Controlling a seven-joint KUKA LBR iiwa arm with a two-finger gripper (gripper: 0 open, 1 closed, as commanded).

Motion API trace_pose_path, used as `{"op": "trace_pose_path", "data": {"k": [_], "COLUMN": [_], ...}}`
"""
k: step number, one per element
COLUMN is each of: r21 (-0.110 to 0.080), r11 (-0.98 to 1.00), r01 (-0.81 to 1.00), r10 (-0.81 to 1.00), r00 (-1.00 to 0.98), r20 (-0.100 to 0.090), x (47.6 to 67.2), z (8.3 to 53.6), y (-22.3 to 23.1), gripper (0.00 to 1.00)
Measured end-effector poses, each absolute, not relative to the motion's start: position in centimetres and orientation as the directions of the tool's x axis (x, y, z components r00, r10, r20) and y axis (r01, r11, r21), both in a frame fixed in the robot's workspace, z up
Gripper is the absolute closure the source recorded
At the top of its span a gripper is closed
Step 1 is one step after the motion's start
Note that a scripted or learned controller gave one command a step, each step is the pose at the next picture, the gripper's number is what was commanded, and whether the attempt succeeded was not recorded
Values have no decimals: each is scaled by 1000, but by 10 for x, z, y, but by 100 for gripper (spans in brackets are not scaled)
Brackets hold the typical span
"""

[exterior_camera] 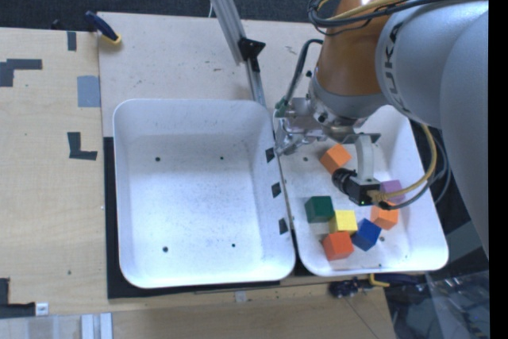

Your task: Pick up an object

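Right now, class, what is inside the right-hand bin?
The right-hand bin holds a green block, yellow block, blue block, red block and two orange blocks. The arm covers its far end.

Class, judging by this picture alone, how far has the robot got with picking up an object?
Done: the arm is over the right bin. In hand: nothing visibly lifted. Left: all blocks lie in the bin, among them the green block and yellow block.
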State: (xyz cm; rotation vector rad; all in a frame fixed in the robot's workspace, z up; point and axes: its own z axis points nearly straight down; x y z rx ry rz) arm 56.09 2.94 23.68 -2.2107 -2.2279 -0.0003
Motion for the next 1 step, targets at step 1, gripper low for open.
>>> {"op": "trace_pose_path", "data": {"k": [1], "r21": [-4], "r11": [7], "r01": [1000], "r10": [1000], "r00": [-7], "r20": [1], "x": [540], "z": [225], "y": [83], "gripper": [100]}}
